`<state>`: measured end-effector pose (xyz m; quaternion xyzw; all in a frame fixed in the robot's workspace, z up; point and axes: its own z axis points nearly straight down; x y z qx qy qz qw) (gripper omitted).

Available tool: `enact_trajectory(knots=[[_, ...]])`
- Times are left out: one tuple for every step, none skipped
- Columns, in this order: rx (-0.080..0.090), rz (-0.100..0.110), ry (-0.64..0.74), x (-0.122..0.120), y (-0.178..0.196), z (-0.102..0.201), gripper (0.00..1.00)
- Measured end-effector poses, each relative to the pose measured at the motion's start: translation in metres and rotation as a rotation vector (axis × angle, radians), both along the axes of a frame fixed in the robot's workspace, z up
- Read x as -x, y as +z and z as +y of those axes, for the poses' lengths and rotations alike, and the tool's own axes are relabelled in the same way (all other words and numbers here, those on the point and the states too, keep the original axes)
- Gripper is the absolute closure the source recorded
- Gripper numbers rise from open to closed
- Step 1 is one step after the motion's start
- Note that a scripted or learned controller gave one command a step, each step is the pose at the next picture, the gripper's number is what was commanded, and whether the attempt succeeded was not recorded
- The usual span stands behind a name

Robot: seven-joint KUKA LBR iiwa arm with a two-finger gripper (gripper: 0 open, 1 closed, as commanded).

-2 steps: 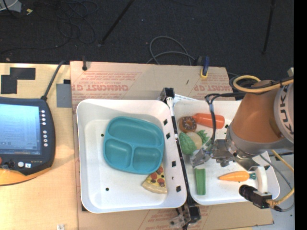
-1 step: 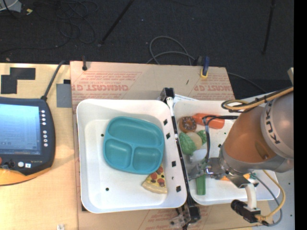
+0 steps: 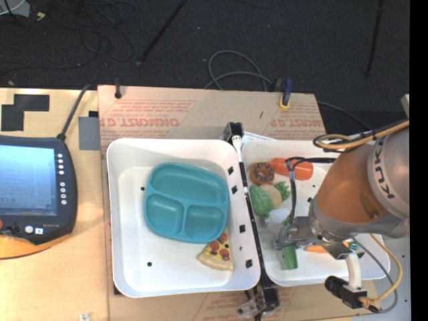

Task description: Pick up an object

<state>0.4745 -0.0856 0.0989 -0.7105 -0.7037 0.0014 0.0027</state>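
Observation:
The arm's orange-banded wrist [image 3: 348,192] leans over the right bin [image 3: 374,273]. Under it my gripper [image 3: 291,238] reaches down to the bin floor, right above a small green block [image 3: 289,258]. An orange carrot-like piece [image 3: 314,249] lies just right of the gripper. Further back in the same bin lie a chocolate donut [image 3: 261,172], a red-orange toy [image 3: 294,168] and a green-and-white leafy toy [image 3: 264,198]. The left bin [image 3: 127,246] holds a teal divided plate [image 3: 186,201] and a pizza slice [image 3: 217,253].
A tablet with a lit screen [image 3: 30,187] rests on the wooden table at the left. Cardboard [image 3: 200,116] lies under both bins. The black divider [image 3: 242,206] between the bins runs close to the gripper's left. Cables hang off the arm at the lower right.

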Motion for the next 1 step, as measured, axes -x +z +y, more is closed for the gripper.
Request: enact_trajectory(knots=[[-0.002,-0.015,0.019,-0.053,0.0933,0.0818,1.0]])
